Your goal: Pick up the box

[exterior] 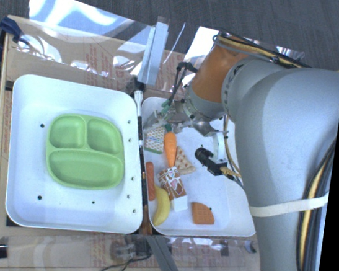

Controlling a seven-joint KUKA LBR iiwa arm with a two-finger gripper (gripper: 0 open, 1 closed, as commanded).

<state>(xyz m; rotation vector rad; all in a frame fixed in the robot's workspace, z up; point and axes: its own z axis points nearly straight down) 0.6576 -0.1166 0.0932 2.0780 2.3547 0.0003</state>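
While my jaws (167,114) hover, state unclear, box (172,182) lies well below them among carrot (169,149), banana (161,206): unpicked.

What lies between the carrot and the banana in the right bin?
In the camera view, the patterned box lies between the carrot above and the banana below.

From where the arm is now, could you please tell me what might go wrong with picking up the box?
1. The box lies packed among a banana, a carrot and a sausage, so the claw may catch a neighbour instead.
2. The claw sits at the bin's far end, away from the box, so it may close on the wrong thing.
3. The arm shadows the bin.
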